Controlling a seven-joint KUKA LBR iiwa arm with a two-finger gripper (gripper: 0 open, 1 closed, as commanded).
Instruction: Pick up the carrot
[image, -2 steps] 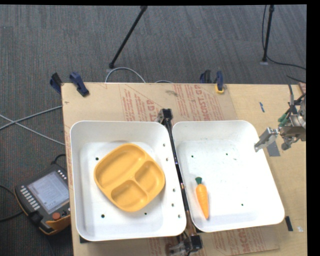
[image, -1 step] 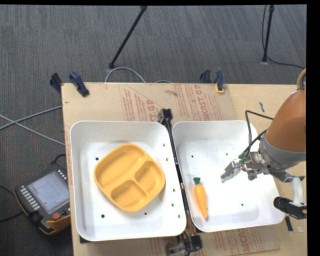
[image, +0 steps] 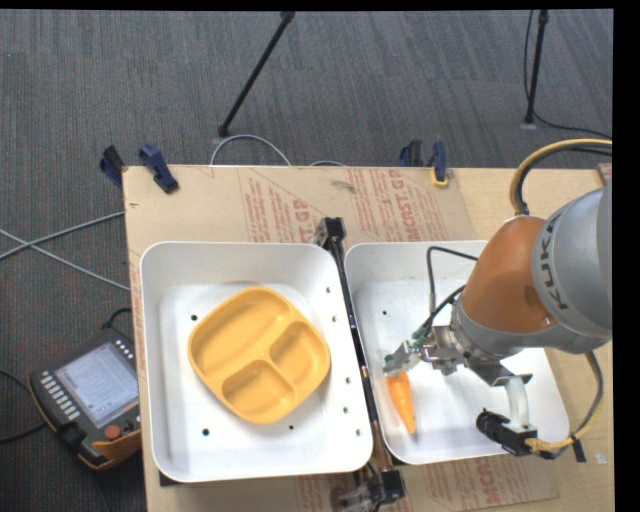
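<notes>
The carrot (image: 402, 401) lay in the right bin (image: 452, 258), near its left wall, just below the claw (image: 400, 360). Its thick end sat touching or nearly touching the fingertips; the thin tip pointed toward the bin's near edge, long axis slightly slanted. Claw opening: cannot tell. A yellow divided plate (image: 259, 353) sat in the left bin (image: 170, 300).

one fixed camera looks down at a slant from well above the bench (image: 300, 200), taking in both white bins (image: 170, 300), with grey floor beyond the bench's far edge.
</notes>
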